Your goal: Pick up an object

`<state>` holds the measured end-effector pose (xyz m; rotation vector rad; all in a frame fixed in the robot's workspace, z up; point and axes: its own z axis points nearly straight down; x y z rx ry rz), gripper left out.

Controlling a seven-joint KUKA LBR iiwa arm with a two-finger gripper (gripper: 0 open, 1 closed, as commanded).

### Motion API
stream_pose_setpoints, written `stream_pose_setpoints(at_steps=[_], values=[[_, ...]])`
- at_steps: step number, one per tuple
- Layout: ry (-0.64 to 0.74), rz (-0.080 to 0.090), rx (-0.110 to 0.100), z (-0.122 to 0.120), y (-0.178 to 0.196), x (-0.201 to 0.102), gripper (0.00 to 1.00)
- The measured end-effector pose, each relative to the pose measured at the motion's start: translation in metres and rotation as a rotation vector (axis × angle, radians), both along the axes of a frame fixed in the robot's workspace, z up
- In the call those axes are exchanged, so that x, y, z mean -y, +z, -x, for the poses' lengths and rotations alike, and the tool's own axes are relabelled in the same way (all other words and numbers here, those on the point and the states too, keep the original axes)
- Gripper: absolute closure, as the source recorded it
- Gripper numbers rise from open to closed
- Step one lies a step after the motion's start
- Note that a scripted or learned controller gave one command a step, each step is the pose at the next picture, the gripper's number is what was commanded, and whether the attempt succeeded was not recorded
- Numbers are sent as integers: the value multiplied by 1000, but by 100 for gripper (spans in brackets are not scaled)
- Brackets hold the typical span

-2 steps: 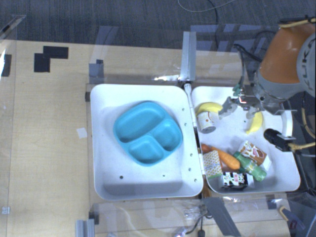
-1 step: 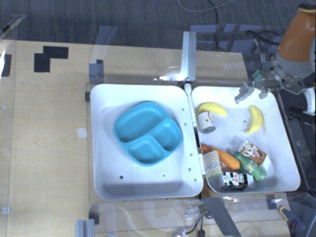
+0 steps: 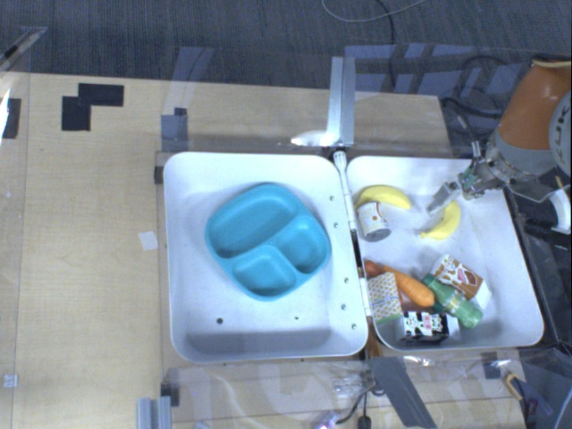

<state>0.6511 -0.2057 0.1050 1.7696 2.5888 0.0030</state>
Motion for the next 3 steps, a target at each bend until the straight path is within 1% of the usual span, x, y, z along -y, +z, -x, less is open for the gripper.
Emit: stream_pose_setpoints(at_steps=[1, 2, 3], values=[[-22, 0, 3, 6, -17, 0, 0], [-20, 1, 12, 3, -3, -1, 100], [-81, -1, 4, -20, 95, -57, 100]])
